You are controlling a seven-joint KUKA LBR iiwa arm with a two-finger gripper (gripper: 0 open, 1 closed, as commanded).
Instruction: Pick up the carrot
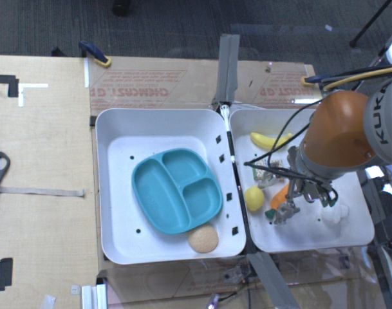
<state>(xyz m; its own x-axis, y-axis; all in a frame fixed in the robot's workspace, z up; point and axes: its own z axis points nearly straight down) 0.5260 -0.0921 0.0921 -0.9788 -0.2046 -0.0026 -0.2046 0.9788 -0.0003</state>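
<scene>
The carrot [279, 196] is a small orange piece with a green end, lying in the right bin [350, 237] near its left wall. My gripper [286, 210] hangs from the grey arm with the orange band [337, 131], right over the carrot's lower end and touching or nearly touching it. The wrist and cables hide part of the carrot. I cannot tell whether the carrot rests on the bin floor or is lifted.
A yellow banana [268, 140] lies at the back of the right bin and a lemon [253, 198] sits just left of the carrot. The left bin [112, 172] holds a blue divided plate [176, 190] and a tan round bun [203, 239].
</scene>
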